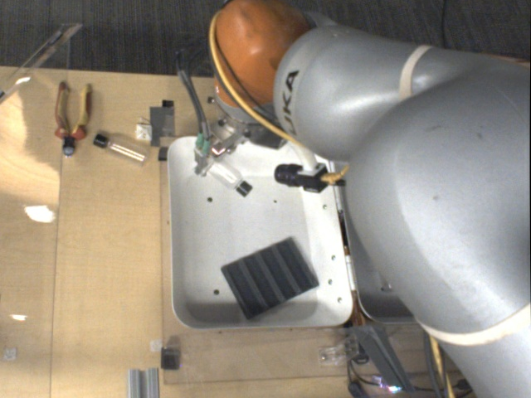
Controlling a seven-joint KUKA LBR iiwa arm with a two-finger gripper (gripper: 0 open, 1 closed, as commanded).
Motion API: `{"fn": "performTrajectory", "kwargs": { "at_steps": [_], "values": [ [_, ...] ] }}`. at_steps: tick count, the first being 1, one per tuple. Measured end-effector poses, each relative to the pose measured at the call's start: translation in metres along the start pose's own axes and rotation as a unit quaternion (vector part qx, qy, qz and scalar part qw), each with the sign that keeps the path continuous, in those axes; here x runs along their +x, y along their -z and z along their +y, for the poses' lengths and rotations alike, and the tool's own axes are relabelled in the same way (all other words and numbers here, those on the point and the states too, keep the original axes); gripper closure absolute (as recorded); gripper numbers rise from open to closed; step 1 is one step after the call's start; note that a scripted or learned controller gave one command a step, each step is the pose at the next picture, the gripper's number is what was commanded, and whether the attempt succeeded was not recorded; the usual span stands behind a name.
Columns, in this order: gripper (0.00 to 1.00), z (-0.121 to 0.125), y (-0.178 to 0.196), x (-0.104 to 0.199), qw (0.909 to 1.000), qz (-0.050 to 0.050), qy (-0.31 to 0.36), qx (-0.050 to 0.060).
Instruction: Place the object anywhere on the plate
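My gripper (209,157) hangs over the far left corner of the left white bin (187,301), under the orange band and the grey wrist. A small clear tube with a black cap (236,182) lies tilted just right of and below the gripper tip, touching it or very close; whether it is held I cannot tell. A dark ridged rectangular plate (270,278) lies flat near the bin's front wall, well below the gripper and the tube.
On the wooden bench left of the bin lie red-handled pliers (72,114), a second clear tube with a black cap (121,148) and a small dark block (163,121). The bulky grey arm (431,181) covers the right bin.
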State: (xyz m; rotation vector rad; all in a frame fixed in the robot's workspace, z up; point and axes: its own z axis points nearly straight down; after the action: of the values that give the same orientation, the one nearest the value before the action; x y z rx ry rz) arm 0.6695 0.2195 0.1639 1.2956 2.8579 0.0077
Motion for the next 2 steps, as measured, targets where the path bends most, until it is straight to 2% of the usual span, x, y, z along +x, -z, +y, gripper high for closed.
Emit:
{"fn": "performTrajectory", "kwargs": {
  "at_steps": [1,2],
  "values": [
    [1.0,0.002,0.012,0.0,1.0,0.0,0.0,-0.003],
    [1.0,0.006,0.054,0.01,0.9995,-0.001,0.031,-0.001]
  ]
}}
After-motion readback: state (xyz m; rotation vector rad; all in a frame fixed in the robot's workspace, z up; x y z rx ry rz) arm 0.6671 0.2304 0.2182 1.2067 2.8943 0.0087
